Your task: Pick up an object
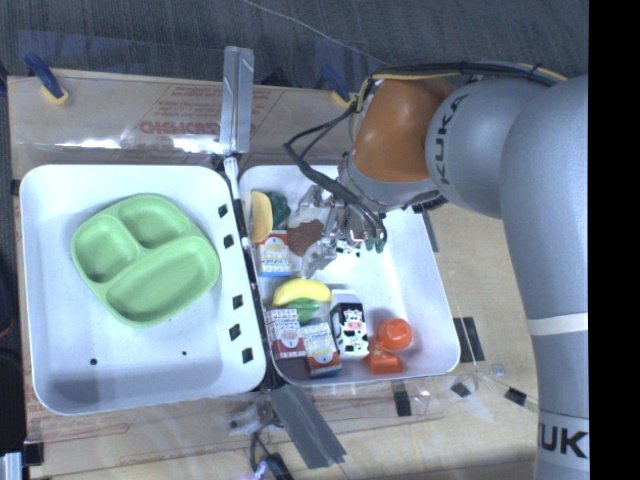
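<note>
My gripper hangs low over the back half of the right bin, under the orange wrist band. Directly beside it lie a brown item and a small printed carton. A yellow banana-shaped toy rests just in front of the gripper. A yellow piece and a dark green piece sit at the bin's back left. Near the front are two small cartons, a black-and-white carton and an orange toy. Nothing can be seen held.
The left bin holds a light green divided plate. A metal divider bar stands between the bins at the back. The grey arm covers the right side of the bench.
</note>
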Robot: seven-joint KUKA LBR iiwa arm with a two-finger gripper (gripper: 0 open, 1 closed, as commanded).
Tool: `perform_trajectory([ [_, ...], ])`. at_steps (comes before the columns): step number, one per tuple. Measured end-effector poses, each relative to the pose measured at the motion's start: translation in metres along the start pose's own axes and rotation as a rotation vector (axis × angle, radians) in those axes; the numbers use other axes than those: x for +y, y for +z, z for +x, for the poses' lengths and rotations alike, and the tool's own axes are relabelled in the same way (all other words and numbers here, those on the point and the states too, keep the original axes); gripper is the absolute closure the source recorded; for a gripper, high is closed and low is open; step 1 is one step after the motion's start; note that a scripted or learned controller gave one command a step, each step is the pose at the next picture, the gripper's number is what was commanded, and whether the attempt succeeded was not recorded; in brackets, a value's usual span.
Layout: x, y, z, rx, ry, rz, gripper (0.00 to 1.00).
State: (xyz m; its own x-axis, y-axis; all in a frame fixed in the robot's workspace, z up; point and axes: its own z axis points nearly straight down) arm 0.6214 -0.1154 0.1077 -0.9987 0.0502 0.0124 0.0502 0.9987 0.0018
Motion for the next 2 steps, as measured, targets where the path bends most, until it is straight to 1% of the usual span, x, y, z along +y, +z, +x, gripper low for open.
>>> perform_trajectory([
  [1,-0.003,0.007,0.063,-0.036,-0.27,0.008,0.0],
  [2,0.0,-0.006,0.059,-0.048,-0.278,0.01,1.0],
])
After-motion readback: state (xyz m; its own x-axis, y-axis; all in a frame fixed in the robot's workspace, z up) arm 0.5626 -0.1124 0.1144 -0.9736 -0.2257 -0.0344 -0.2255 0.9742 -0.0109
